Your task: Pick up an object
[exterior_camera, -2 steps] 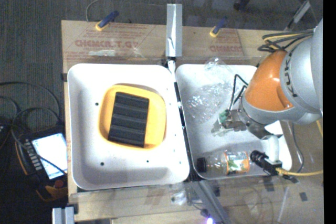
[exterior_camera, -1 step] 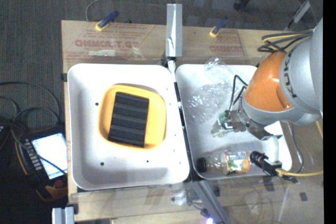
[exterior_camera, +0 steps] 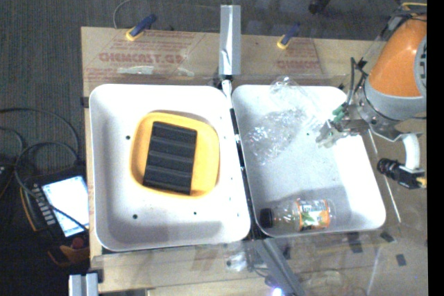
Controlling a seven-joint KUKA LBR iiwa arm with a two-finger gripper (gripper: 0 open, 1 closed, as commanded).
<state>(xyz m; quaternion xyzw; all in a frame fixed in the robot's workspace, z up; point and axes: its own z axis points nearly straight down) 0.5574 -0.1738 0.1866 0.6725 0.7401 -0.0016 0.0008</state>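
Two white bins (exterior_camera: 104,170): yellow dish (exterior_camera: 176,152) left, bottle (exterior_camera: 298,213) and clear plastic (exterior_camera: 274,132) right; jaws' state unclear.

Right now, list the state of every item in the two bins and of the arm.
Yellow dish: flat in the left bin, black ridged block on it.
Black ridged block: lying flat, centred on the dish.
Bottle: on its side by the right bin's near wall.
Clear plastic wrap: crumpled, loose on the right bin's floor.
Gripper: over the right bin's right side, holding nothing visible.
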